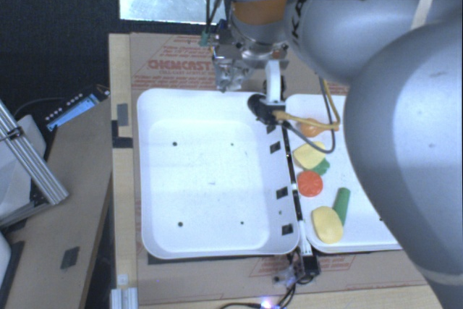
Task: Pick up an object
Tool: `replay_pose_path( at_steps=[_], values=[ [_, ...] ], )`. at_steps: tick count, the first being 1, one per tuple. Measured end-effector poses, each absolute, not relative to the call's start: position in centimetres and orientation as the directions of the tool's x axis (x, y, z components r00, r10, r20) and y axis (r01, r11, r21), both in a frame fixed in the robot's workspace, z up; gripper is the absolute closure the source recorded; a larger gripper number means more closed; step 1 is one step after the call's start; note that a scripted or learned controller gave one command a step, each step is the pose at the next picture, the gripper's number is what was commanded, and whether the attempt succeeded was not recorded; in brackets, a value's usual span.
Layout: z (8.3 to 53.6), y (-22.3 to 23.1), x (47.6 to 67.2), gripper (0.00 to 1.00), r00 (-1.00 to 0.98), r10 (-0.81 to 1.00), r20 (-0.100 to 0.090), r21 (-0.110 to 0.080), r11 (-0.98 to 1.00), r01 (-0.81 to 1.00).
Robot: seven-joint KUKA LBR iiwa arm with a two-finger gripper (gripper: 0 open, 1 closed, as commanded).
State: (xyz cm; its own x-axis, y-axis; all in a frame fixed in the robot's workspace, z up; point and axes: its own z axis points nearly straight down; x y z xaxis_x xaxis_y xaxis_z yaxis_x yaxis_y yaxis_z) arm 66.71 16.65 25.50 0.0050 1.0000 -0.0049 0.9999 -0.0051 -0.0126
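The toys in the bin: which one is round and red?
The red ball, lying between the yellow piece above it and the yellow piece below; the others are yellow, green or orange.

two bins (202, 177) are set side by side; toy foods (318, 184) are laid in the three-o'clock one.

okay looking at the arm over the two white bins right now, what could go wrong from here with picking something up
1. The gripper sits over the left bin's back edge, while the toys, the red ball, green piece and yellow pieces, lie in the right bin. A descent here would likely grab nothing.
2. The toys lie close together near the divider, so a grasp might knock neighbours or hit the bin wall.
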Motion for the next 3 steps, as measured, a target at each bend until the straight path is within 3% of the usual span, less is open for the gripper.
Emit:
replay_pose_path(
  at_steps=[1, 2, 3],
  values=[
    [27.6, 17.1, 66.9, 1.00, -0.003, 1.000, 0.001, 0.003, 0.003, 1.000],
    [23.6, 23.9, 66.7, 1.00, -0.010, 1.000, 0.002, 0.000, 0.010, 1.000],
    [40.1, 23.4, 67.0, 1.00, -0.005, 1.000, 0.007, 0.019, 0.005, 1.000]
  ],
)
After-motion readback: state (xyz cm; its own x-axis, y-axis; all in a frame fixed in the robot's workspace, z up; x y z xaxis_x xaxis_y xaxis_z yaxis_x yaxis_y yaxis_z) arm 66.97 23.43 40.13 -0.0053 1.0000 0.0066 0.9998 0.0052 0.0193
